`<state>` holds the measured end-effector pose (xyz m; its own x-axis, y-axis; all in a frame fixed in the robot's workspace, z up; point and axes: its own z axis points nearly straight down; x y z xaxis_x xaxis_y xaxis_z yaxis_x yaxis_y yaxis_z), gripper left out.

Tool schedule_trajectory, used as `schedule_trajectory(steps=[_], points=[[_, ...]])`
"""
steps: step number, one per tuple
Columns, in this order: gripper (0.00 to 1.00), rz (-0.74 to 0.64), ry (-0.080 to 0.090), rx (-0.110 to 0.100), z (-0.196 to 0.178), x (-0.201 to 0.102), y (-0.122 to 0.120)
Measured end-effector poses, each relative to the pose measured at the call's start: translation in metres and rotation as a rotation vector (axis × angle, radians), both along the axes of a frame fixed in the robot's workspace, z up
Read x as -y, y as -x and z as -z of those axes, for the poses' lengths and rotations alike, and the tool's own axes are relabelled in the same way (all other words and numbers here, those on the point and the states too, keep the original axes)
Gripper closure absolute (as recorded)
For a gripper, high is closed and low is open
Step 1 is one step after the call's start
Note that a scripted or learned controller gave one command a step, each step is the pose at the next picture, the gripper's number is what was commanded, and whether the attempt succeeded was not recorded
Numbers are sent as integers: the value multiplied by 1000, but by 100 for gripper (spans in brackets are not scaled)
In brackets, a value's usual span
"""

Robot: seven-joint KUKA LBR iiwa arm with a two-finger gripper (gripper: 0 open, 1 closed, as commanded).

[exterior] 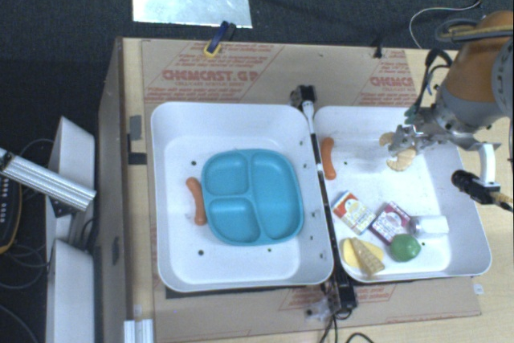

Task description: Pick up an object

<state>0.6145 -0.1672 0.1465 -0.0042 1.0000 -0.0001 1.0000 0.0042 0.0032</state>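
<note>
Left bin (173, 197): I see a blue divided tray (251, 196) lying flat in the middle, with one sausage (197, 199) just beside its left edge.
Right bin (474, 241): I count a second sausage (328, 157) along the left wall, a pale bread-like piece (399, 161) near the back, a small red-and-white carton (352, 212), a dark red packet (392, 222), a green ball (405, 247), a yellow wedge (364, 255) at the front and a small white item (433, 226) next to the packet.
Arm: it reaches in from the right, wrist bent down over the back of the right bin.
Gripper (408, 139): it sits low, right at the bread-like piece; I cannot tell from here how far apart it stands or whether it has hold of anything.
Writing: the cardboard sheet (241, 70) on the table under the bins reads "CHEMCAST GP" in red; the carton's label is too small for me to read.
</note>
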Motion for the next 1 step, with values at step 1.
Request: schedule_trajectory(steps=[1], points=[[100, 2, 1, 0, -64, -13, 60]])
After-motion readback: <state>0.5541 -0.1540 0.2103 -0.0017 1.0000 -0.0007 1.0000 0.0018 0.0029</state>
